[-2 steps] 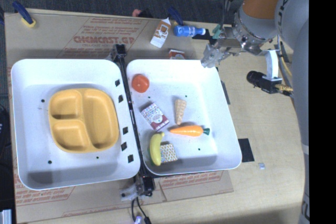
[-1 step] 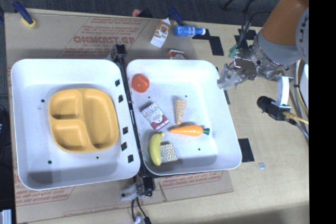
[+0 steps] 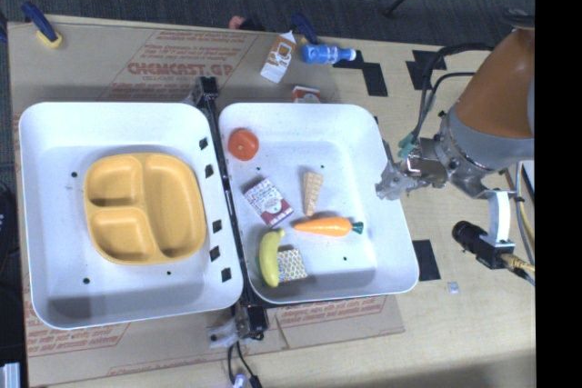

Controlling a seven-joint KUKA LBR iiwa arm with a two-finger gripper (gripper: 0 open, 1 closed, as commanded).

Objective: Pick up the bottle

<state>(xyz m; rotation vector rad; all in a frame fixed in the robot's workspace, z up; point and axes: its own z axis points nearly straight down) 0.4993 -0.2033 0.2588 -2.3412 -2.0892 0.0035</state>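
Meanwhile bottle [image 3: 326,54] on bench behind right bin [image 3: 400,261].

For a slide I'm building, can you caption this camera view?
Gripper at the right bin's edge; blue bottle lies outside on the bench beyond the bins.

- two white bins: left bin [image 3: 36,195], right bin [image 3: 364,127]
- one yellow divided plate [image 3: 145,206], in left bin
- in right bin: one tomato [image 3: 243,144], one carrot [image 3: 323,227], one banana [image 3: 270,258], one ice cream cone [image 3: 312,190], one red snack box [image 3: 267,201], one checkered packet [image 3: 292,264]
- beyond right bin: one blue bottle [image 3: 326,54], one small carton [image 3: 278,57]
- one gripper [image 3: 393,184], just beside right bin's right rim
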